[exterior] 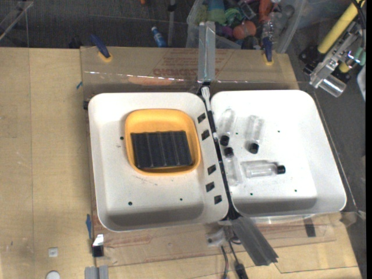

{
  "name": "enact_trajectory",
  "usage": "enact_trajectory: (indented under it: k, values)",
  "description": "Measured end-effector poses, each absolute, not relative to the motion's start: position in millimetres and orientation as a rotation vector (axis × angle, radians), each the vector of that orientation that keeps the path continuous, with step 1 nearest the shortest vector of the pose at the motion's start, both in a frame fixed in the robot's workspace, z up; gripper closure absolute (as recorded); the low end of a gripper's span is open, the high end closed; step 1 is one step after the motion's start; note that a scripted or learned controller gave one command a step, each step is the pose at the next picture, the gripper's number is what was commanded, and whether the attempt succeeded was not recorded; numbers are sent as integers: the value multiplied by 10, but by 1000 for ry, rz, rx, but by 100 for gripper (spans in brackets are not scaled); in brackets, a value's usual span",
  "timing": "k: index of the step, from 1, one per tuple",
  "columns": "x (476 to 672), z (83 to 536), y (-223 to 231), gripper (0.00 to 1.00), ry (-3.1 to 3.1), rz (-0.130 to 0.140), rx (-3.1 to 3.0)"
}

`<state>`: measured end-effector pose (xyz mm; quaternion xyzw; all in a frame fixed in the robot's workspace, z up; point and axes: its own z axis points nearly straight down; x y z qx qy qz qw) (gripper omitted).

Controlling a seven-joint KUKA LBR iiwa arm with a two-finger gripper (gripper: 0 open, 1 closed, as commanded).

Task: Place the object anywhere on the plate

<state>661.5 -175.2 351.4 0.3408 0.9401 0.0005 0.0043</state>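
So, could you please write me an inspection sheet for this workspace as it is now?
Surface: wooden bench bearing left bin and right bin, side by side.
Job's things: orange plate with a dark ribbed insert in the left bin; clear vials with black caps in the right bin, apart from the plate.
Clutter: small black pieces along the divider.
Grippers: gripper at upper right, outside the bins; finger state unclear.
Cables: dark cables at the bench's front edge.
Surroundings: clear box of coloured toys behind.
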Motion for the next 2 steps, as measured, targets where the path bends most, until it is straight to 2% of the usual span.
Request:
enact_trajectory:
  k: [1,2]
  values:
    - [6560,4285,-2241,100,3102,-1,419]
    - [6608,4371,-2218,100,3123,-1,223]
